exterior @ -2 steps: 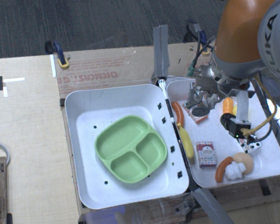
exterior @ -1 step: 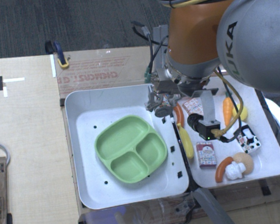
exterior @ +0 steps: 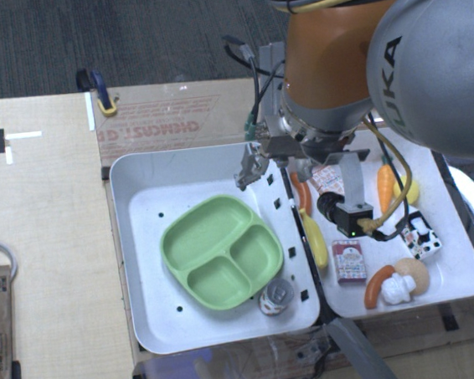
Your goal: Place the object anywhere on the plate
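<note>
Tool [exterior: 252, 168] is over the far right corner of the left bin [exterior: 141, 236], right by the wall between the bins. Honestly can't tell if it's spread, closed or pinching anything. The green plate [exterior: 218, 254] sits mid-bin just beside it, with a small can [exterior: 275, 296] against its near right rim. A banana [exterior: 315, 239] lies along the right bin's [exterior: 450, 276] left wall.

So the plate [exterior: 220, 252] is a pale green plastic one with rounded corners and three sections: a big one along the upper-left side and two smaller ones toward the lower right. It's lying flat, right way up, on the floor of the left bin [exterior: 141, 236], turned at a slant. A small silver can [exterior: 275, 296] sits just beside its lower-right rim. Can't tell which item is meant to go on it.
</note>
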Controlling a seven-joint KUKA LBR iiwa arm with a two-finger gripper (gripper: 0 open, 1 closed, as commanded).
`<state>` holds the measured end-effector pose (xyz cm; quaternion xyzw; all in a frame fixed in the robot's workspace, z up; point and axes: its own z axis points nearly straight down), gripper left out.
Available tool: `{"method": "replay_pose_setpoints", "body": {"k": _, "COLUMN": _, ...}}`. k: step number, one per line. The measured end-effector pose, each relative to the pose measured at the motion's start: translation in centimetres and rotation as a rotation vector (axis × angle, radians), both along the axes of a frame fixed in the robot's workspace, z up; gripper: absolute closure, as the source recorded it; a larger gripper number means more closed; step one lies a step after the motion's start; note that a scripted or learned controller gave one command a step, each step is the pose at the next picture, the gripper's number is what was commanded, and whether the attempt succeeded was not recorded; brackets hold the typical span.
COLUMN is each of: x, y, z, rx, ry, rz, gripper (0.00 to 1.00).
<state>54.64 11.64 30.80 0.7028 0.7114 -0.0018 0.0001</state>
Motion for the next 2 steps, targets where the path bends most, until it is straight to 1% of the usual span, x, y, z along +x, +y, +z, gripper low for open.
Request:
{"method": "replay_pose_setpoints", "body": {"k": 1, "x": -6.01, "y": 9.06, "z": -0.64, "rx": -0.001, "ry": 0.002, "rz": -0.131, "gripper": 0.00}}
{"method": "replay_pose_setpoints", "body": {"k": 2, "x": -5.93, "y": 8.96, "z": 0.14, "rx": -0.005, "ry": 0.005, "rz": -0.130, "gripper": 1.00}}
